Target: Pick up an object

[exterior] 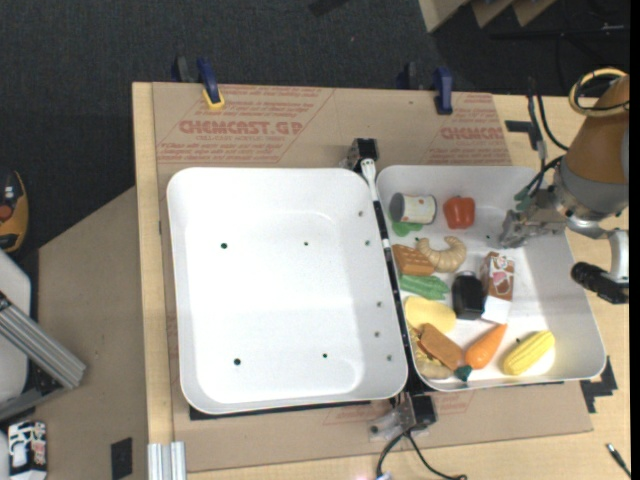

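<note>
The gripper hovers low over the far right part of the right bin, apparently lining up for a descent; how far its jaws stand apart cannot be told, and nothing shows between them. The candidate objects crowd that bin's left and near side, a red pepper, white cup, carrot and corn cob, while the left bin sits beside it.

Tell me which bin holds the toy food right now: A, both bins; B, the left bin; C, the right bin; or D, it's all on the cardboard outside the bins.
C: the toy food, such as the carrot and corn, lies piled in the right bin.
</note>
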Robot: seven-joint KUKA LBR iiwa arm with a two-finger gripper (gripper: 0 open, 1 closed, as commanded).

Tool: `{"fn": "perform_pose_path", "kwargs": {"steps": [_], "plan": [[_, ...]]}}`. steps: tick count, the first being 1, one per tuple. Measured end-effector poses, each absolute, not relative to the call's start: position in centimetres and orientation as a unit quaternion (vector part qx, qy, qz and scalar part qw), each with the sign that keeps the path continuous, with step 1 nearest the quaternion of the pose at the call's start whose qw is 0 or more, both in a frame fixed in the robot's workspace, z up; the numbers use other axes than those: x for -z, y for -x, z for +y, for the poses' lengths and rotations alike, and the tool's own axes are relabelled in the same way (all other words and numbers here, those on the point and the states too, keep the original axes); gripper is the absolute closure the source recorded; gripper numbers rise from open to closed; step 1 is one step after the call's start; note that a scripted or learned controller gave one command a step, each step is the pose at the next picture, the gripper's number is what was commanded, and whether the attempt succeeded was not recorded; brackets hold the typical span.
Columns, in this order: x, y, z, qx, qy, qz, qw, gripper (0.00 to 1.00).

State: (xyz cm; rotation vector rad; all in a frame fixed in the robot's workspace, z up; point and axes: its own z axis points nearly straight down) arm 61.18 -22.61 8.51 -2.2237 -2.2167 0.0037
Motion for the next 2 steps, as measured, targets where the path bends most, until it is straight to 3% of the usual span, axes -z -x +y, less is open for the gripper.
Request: {"fn": "perform_pose_path", "kwargs": {"steps": [1, 2], "plan": [[-10.8, -66.2, -11.2, 0.0024, 0.704, -0.711, -0.003, 1.00], [-13.6, -62.8, -11.1, -0.0004, 0.707, -0.707, 0.001, 1.00]]}}
